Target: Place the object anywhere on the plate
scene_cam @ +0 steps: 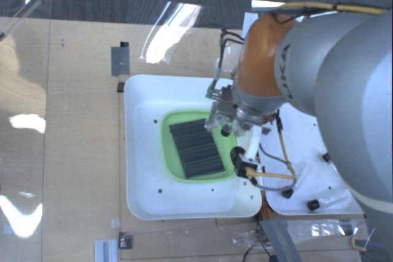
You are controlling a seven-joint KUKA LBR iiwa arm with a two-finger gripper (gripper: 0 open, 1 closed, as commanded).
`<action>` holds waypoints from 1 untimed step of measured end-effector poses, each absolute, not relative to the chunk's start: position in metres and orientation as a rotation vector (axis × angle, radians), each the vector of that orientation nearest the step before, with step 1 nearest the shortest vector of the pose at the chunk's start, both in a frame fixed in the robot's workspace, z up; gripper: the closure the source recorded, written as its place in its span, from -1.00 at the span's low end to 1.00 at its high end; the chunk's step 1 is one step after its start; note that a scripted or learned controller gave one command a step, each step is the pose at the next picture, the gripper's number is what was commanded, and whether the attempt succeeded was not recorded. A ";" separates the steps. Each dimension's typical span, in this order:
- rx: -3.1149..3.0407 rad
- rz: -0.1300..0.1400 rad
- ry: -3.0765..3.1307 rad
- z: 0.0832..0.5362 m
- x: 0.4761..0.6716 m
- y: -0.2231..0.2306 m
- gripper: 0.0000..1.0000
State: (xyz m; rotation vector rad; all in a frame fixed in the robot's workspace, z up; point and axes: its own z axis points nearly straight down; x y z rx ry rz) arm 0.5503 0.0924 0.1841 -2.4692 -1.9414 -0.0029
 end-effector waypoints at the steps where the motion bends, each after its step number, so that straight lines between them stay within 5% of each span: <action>1: -2.471 -0.003 -1.939 0.184 0.551 0.092 -1.00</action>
